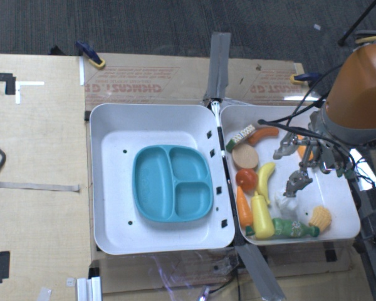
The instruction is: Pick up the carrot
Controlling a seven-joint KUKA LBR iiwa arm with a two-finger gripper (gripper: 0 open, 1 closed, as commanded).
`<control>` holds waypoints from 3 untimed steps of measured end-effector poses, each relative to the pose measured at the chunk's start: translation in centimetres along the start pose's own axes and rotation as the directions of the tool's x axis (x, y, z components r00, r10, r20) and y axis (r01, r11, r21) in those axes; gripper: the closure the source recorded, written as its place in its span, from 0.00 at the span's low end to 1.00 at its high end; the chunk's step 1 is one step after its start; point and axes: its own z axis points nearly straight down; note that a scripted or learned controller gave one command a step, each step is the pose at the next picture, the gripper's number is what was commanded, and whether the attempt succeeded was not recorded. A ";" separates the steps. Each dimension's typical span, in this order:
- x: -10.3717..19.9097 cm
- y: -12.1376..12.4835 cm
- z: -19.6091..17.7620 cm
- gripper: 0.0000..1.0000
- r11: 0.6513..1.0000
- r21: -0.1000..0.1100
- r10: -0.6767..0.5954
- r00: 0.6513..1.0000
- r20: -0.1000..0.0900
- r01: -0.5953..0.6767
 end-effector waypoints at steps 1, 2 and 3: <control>-3.5 -8.0 7.4 0.00 1.000 0.001 0.000 1.000 0.002 0.000; -6.9 -10.0 12.5 0.00 0.991 0.000 0.133 0.991 0.003 -0.133; -7.2 -9.9 11.3 1.00 0.992 0.002 0.130 0.991 0.010 -0.130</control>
